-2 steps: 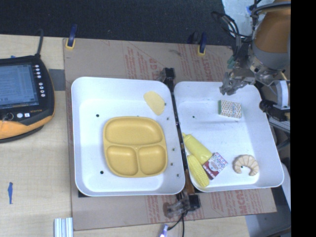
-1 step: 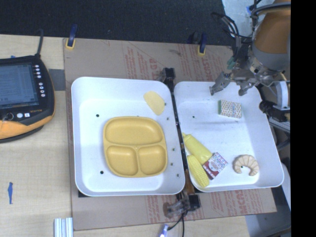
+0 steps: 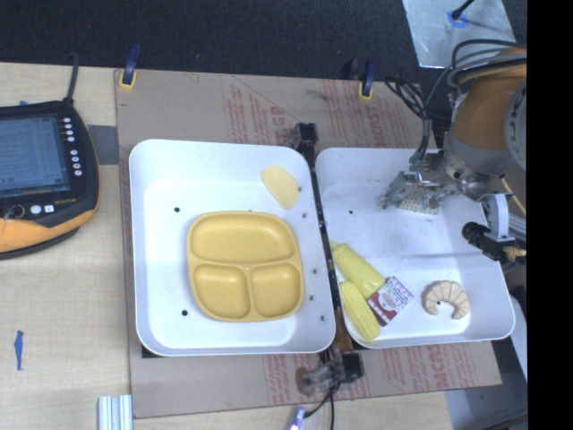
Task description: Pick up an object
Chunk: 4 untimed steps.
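Croissant [image 3: 447, 297] lies in the right bin's [image 3: 412, 240] near corner; I see the gripper [image 3: 414, 193] low over that bin's far side, well apart from it.

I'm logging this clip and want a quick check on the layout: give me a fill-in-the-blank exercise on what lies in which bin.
1. The yellow divided plate lies in the ____ bin.
2. The croissant lies in the ____ bin.
3. The plate has ____ compartments.
4. The two corn cobs lie against the right bin's ____ wall.

Missing words: left; right; three; left
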{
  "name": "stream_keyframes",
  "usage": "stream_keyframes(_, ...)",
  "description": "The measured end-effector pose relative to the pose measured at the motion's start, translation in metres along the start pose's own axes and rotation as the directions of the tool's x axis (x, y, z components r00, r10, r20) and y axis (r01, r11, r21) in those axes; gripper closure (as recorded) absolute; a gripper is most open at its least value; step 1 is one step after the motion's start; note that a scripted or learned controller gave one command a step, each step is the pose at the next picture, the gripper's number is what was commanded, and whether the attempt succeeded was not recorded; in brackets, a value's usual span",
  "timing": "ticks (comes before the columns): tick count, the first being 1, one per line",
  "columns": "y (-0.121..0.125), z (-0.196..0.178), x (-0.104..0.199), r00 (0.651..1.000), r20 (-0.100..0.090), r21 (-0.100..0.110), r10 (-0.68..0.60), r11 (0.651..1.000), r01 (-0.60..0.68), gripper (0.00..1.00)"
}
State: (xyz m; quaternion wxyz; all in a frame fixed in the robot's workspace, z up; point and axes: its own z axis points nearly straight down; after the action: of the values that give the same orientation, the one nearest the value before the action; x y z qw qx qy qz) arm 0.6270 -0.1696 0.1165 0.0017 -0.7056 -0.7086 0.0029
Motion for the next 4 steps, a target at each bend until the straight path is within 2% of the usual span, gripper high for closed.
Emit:
stream_keyframes(1, 0.030, -0.017, -0.025, 1.000, -0.002, -0.005, 0.001, 1.000, -0.001, 0.00)
stream_keyframes(2, -0.090, 0.011, 0.041, 1.000, -0.002, -0.001, -0.001, 1.000, 0.001, 0.00)
stream_keyframes(3, -0.005, -0.062, 0.035, 1.000, -0.001, -0.006, 0.001, 1.000, -0.001, 0.00)
stream_keyframes(4, -0.131, -0.074, 0.095, 1.000, -0.001, -0.001, -0.002, 1.000, 0.002, 0.00)
